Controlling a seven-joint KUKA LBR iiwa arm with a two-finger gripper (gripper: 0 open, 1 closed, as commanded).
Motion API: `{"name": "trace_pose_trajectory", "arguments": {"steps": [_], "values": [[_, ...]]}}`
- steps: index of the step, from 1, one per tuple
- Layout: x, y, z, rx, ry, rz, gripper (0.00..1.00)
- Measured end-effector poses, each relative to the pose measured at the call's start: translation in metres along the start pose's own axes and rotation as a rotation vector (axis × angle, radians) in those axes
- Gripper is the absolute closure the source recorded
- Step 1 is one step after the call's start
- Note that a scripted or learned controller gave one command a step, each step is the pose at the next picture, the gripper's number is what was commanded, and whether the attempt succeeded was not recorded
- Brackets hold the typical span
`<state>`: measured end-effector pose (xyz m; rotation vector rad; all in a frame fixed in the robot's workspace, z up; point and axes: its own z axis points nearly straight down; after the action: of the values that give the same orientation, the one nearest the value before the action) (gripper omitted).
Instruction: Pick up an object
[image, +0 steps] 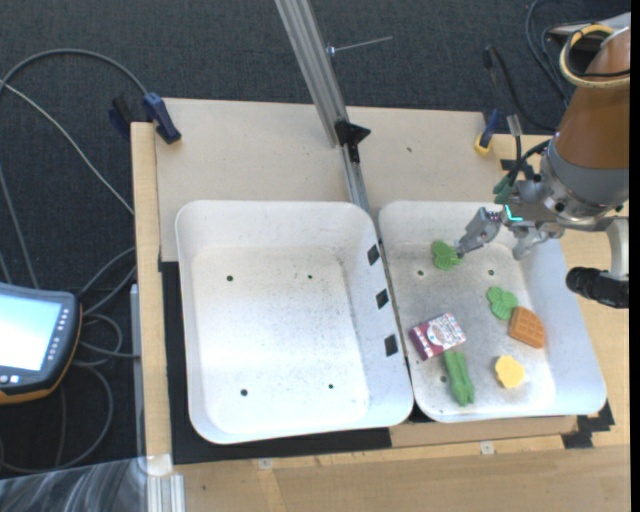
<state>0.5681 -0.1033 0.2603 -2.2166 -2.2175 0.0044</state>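
Green cucumber (458, 377) lies beside pink box (437, 335); claw (500, 232) spread open beside green piece (445, 254).

The wooden bench (250, 150) serves as the landmark. A metal pole (318, 75) slants across its far edge and ends at a black bracket (350, 133) near its middle. Two blue clamps grip that far edge, one (160, 117) at the left corner, another (489, 128) toward the right. Off the bench's left side sits a handheld control pendant (35, 340) with a lit screen, and grey cables (60, 70) loop over the dark carpet (80, 30) beyond it.
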Motion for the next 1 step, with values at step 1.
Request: {"name": "trace_pose_trajectory", "arguments": {"steps": [1], "values": [[-0.0002, 0.0008, -0.0021, -0.005, -0.001, 0.000, 0.00]]}}
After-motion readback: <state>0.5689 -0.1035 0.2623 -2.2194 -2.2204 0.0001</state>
